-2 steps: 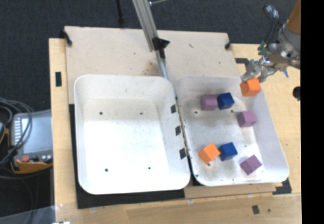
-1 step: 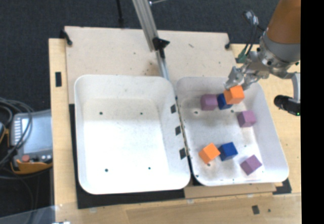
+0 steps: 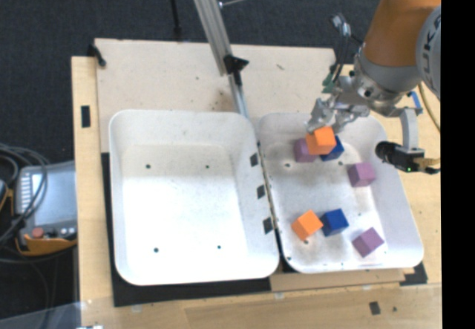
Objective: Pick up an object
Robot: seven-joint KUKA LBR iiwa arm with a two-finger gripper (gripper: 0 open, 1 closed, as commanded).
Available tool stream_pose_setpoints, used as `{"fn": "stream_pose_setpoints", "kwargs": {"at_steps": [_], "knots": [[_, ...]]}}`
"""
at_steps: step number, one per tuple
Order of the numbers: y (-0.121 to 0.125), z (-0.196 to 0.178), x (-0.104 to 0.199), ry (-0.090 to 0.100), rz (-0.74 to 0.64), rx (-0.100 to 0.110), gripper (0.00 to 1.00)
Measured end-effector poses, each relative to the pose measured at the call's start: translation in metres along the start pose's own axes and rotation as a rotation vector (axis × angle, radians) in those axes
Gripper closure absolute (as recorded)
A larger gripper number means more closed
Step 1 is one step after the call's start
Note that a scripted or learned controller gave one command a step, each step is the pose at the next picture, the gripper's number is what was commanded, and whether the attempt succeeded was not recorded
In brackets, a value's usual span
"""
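Over the right bin (image 3: 401,246), near its far end, sits my pincer (image 3: 324,127), and an orange cube (image 3: 321,140) sits right at its tip. The cube looks caught between my fingers; I judge it gripped, pincer narrow around it. It seems raised a little above the bin floor, though the slant makes that hard to confirm.

Step in hand, as I read it: the grasp is made and the lift is starting or just under way. Next move calls for a straight rise, grip kept firm, no sideways drag.

Crowding is the issue. A blue cube (image 3: 334,149) lies just beside and partly under the orange one, and a purple cube (image 3: 301,149) touches or nearly touches on the left side. Either could get nudged or carried along.

Elsewhere in the right bin: another purple cube (image 3: 361,173) well apart, then a second orange cube (image 3: 306,225), second blue cube (image 3: 335,220) and third purple cube (image 3: 368,242) at the near end. Left bin (image 3: 119,171) plays no part.
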State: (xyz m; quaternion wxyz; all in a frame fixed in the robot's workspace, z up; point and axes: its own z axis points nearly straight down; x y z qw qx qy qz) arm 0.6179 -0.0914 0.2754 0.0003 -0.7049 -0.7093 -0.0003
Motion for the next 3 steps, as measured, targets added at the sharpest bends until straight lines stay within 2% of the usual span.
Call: {"fn": "stream_pose_setpoints", "kwargs": {"at_steps": [1, 2, 3], "knots": [[-0.01, -0.003, 0.047, 0.001, 0.0, 0.001, 1.0], [-0.02, 0.013, 0.104, 0.0, -0.001, 0.002, 1.0], [-0.038, 0.011, 0.157, 0.001, -0.002, 0.002, 1.0]]}}
